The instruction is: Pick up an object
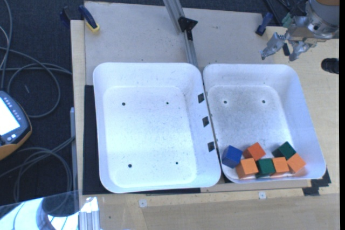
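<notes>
White plastic bins sit side by side below me: the left bin (145,126) and the right bin (259,116). My pincer (284,47) hangs above the wooden bench (135,35), just past the right bin's far rim, fingers spread wide with nothing between them. The blocks huddle in the right bin's near corner, well apart from me: a blue block (232,155), orange blocks (248,167) and green blocks (266,166) packed touching in a cluster, another green block (285,149) at its far side.
</notes>
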Controlling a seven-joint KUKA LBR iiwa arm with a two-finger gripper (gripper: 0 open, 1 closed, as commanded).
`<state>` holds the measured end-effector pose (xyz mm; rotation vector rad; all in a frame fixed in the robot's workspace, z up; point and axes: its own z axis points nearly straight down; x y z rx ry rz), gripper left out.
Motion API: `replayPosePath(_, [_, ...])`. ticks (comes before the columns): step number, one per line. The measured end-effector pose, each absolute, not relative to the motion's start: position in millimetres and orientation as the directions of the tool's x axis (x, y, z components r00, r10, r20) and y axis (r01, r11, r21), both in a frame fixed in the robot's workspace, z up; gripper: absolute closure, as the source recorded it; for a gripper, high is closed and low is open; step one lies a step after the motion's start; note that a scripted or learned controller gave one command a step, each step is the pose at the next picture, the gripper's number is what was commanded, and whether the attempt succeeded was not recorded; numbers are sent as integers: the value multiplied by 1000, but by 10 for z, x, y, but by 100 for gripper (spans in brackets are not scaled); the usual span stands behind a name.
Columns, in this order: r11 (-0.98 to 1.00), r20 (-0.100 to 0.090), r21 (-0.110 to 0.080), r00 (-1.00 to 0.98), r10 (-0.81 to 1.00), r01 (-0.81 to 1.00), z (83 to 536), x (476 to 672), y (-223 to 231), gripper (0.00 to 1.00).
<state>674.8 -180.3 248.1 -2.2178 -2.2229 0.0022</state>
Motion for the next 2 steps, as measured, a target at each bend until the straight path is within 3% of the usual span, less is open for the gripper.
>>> replayPosePath(1, [-4, 3, -12, 4, 1000, 1000, 1547, 5715, -1979, 0])
replayPosePath(2, [5, 0, 9, -5, 1000, 1000, 3028, 5438, -1156, 0])
